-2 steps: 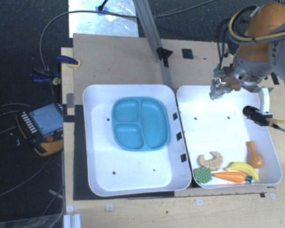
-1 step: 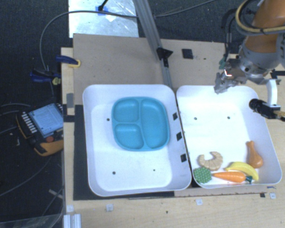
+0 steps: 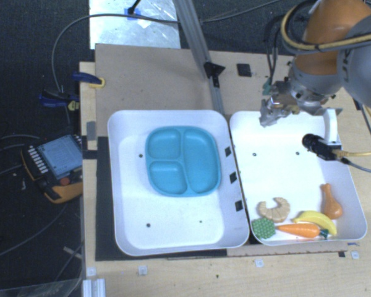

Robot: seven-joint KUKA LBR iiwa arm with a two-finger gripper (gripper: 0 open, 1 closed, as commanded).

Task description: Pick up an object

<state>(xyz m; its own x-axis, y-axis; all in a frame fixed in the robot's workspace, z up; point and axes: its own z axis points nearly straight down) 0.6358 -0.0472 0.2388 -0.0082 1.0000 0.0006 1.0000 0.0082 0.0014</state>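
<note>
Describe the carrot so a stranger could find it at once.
Look in the right-hand white bin, at its near edge where the toy foods cluster. The carrot lies flat there, just below the yellow banana: the one long orange piece with a green tip.

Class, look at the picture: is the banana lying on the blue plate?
No, the banana lies in the right bin beside the carrot, while the blue plate sits in the left bin.
</note>
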